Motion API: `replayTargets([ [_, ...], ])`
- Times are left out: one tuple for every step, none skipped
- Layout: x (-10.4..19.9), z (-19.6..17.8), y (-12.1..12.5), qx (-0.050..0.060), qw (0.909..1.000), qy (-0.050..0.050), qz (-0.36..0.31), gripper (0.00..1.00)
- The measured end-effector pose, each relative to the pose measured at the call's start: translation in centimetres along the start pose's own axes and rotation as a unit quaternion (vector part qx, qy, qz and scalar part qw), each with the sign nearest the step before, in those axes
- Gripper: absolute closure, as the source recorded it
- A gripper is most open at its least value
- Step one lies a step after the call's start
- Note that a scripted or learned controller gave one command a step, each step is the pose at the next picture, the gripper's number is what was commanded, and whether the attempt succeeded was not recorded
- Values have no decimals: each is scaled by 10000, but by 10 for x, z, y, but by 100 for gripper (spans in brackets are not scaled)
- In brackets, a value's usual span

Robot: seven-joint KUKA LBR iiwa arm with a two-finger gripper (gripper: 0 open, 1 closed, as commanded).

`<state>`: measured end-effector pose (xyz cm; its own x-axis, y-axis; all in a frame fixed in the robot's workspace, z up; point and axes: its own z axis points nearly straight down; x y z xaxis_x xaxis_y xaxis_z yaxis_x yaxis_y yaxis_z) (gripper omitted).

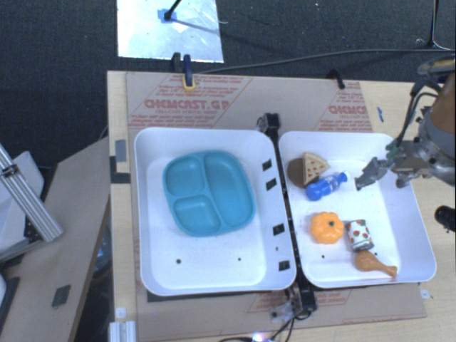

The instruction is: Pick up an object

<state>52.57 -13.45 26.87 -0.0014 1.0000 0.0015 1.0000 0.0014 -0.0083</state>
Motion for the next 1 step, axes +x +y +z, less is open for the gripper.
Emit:
replayTargets([
  [0, -5, 2, -52, 10000, -9, -12, 0],
])
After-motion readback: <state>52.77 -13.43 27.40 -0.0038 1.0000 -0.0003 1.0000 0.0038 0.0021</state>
